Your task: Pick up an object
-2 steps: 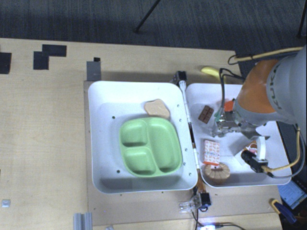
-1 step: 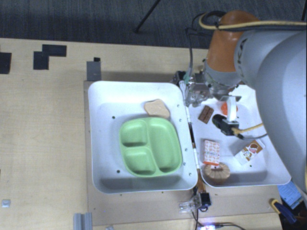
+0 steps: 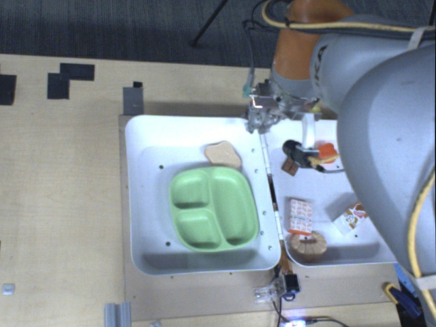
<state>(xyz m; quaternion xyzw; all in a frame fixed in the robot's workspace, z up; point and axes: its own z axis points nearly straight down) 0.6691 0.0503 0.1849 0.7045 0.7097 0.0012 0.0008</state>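
Gripper (image 3: 259,118) is hovering at the far rim where the two bins meet, above the divider; jaws state cannot tell, nothing visibly pinched. Candidate objects are lying loose: beige slice (image 3: 223,154) beside green tray (image 3: 214,208) in left bin (image 3: 146,182); packets and round brown item (image 3: 307,245) in right bin (image 3: 340,254).

We see the arm (image 3: 381,114) reaching in from the right, its bulky grey body filling that side. The orange band (image 3: 303,29) sits above the wrist, which points down and to the left. The gripper (image 3: 257,122) hangs at the end; its fingers are too small to read.
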